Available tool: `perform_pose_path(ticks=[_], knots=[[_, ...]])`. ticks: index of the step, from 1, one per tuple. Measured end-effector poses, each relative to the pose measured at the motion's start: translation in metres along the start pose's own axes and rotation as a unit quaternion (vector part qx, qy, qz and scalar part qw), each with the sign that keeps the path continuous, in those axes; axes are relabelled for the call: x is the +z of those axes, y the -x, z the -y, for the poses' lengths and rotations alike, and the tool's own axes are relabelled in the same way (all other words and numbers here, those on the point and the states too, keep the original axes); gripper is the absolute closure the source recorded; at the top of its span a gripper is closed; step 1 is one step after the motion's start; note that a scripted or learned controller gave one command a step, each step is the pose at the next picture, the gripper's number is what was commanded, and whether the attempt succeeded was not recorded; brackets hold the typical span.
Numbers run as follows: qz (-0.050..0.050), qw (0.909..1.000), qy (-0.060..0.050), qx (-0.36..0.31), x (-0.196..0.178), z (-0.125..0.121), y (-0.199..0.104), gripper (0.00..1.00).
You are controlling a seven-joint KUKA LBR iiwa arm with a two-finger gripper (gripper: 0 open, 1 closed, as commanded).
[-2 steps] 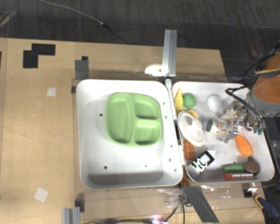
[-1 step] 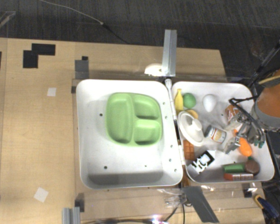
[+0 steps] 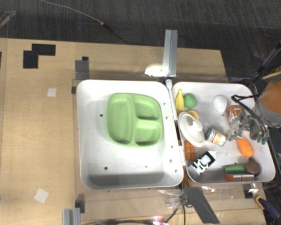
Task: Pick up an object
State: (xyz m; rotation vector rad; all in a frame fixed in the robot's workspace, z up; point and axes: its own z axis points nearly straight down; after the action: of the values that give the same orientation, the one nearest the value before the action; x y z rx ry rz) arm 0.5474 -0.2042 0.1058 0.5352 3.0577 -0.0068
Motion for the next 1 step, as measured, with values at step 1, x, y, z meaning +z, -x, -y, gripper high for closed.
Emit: perform_pose_path(ticks=[1], knots=[[-0.010, 0.9998, 0.002, -0.015, -0.1096, -0.0922, 0.0303, 1.00]])
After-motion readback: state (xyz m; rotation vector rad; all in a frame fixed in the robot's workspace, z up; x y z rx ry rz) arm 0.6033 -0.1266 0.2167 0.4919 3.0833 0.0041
